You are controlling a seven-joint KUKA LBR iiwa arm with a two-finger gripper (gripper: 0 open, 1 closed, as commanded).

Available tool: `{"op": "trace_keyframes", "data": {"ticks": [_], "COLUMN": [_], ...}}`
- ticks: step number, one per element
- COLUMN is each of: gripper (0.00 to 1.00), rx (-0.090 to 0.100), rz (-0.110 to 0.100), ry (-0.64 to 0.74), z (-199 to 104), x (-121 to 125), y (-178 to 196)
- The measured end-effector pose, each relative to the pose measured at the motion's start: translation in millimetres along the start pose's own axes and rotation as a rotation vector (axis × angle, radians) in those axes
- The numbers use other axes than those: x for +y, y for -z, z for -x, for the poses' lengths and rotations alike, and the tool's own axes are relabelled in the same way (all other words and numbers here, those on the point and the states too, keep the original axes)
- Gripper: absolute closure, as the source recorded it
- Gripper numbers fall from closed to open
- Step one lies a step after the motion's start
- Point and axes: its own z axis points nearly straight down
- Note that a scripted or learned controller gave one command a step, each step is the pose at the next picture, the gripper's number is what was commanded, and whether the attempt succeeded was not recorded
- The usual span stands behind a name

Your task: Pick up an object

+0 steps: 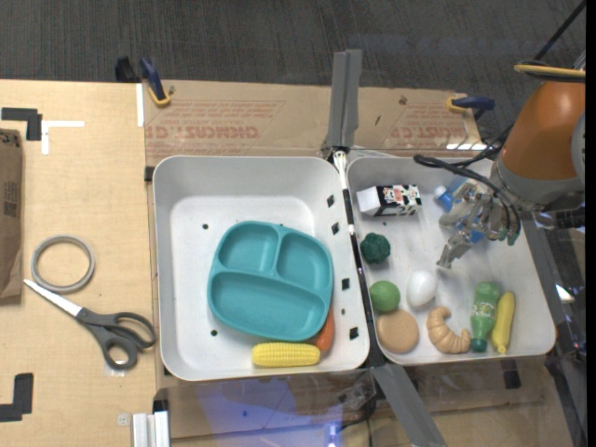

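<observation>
Hovering my gripper [458, 250] over the right bin [535, 291], I am seeing nothing between its fingers, which look slightly apart, so the pick is not yet done, the egg [422, 289] just below them and the croissant [448, 331] lying nearer the front.

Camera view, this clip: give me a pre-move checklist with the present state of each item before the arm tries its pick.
1. Gripper inside the right bin: ok.
2. Something between the jaws: cannot tell; they look bare.
3. Jaws open enough to close on an item: cannot tell.
4. Pickable thing close by: ok, the white egg lies just below-left of the gripper.
5. Egg free of neighbours: not ok, the green ball and croissant crowd it.
6. Left bin contents out of the way: ok, teal plate and corn sit apart.
</observation>
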Motion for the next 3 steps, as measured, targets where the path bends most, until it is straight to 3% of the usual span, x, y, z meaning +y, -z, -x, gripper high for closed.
{"op": "trace_keyframes", "data": {"ticks": [1, 2, 3], "gripper": [1.0, 1.0, 1.0], "rx": [-0.014, -0.014, -0.014], "rz": [-0.003, -0.006, -0.005], "ry": [-0.001, -0.267, -0.407], "z": [3.3, -26.7, -41.4], "x": [-1.9, 36.0, 97.7], "y": [11.8, 110.2, 142.2]}}
